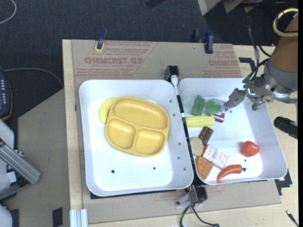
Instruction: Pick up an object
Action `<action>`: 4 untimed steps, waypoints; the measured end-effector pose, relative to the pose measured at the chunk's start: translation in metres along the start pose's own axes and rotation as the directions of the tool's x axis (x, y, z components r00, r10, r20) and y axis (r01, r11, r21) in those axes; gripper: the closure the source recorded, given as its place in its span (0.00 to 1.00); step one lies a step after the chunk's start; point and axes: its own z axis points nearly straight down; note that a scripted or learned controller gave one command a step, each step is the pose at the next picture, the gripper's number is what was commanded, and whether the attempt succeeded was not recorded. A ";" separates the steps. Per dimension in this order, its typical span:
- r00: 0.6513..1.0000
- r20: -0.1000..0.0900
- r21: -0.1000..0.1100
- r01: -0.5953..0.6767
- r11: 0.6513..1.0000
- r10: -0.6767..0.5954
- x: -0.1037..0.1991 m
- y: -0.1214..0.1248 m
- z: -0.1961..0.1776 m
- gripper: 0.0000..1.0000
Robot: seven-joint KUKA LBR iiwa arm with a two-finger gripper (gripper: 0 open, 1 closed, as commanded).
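Overhead, a grey arm (284,60) with an orange band reaches from the right over a table (142,56) carrying two white bins side by side. Its claw (242,98) hangs above the upper part of the right bin (272,126), one finger (233,100) slanting down toward the left and ending just beside a green toy; a second finger (255,103) shows to its right, well apart from the first, so the claw stands open with nothing between its fingers.

Below it, the right bin holds a scatter of toy food: two green pieces (198,105) near the divider, a small pink-and-white item (218,117) next to them, a corn cob (200,121) lying crosswise, a brown block (205,135), a red-checked packet (214,156), a waffle (203,166), a red pepper (230,172) near the front wall, and a tomato (250,148) toward the right side.

The left bin (90,126) carries a yellow divided tray (137,126), with a yellow banana-like piece (105,110) tucked against its upper left edge.
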 end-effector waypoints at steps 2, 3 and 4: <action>1.000 -0.001 0.000 0.000 1.000 0.000 -0.007 0.001 0.104 0.00; 1.000 0.002 -0.009 -0.001 1.000 0.001 -0.007 0.002 0.137 0.00; 1.000 0.003 -0.011 -0.001 1.000 0.001 -0.008 0.002 0.126 1.00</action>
